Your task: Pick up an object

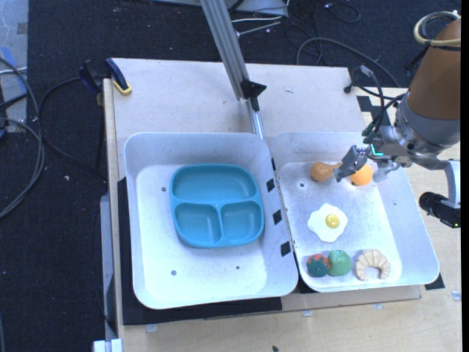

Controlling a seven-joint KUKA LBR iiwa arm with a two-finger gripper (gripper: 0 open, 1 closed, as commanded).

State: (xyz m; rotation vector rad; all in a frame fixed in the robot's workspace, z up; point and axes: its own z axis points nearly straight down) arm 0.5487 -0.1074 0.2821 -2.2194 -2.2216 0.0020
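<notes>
Standing at the near edge of the counter (183,86), I see first the front of the right bin (414,259), where three small toys lie in a row: a reddish-and-green piece (317,265), touching a round green one (339,262), and just beside them to the right a pale croissant (373,264); a little further back, near the middle of the same bin, lies a fried egg (327,222), white with a yellow yolk, apart from the row in front of it; to the left, the other bin (146,255) holds a blue divided plate (217,204) with three compartments, lying flat at about its centre; further back again in the right bin, a brownish-orange lump (321,171) rests near the rear wall, and close to its right sits a brighter orange object (360,176); the fingers (358,165) are down at that spot, dark and slightly spread, one prong between the two orange things and the other toward the right, with the bright orange object directly under them; whether they actually grip it I cannot tell, for the wrist hides the contact; behind them the grey arm (432,123) rises to the right with its orange band (440,61); beyond the bins a slanted metal post (227,39) stands on the counter, and a blue-and-yellow clamp (117,78) sits at the far left corner.
</notes>
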